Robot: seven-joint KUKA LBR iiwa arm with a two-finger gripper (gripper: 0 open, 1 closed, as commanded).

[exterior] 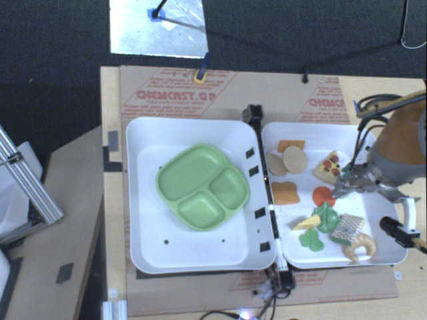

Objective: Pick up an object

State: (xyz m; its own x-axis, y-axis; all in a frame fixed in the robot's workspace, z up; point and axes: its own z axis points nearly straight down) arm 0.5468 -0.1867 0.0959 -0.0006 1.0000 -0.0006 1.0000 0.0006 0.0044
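Gripper [344, 187] low over right bin [303, 133], beside tomato [323, 195], positioned to pick; finger state unreadable.

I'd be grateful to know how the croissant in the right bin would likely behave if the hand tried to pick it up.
The croissant looks like moulded toy food, so probably stiff and light. Its curved, tapered shape may let it slip or swivel between fingers. It lies against the checkered piece, which might shift with it.

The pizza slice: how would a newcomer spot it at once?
Look in the right bin, where the toy food lies. Near its far right side, just left of the gripper, lies the pizza slice: the one pale wedge with red spots.
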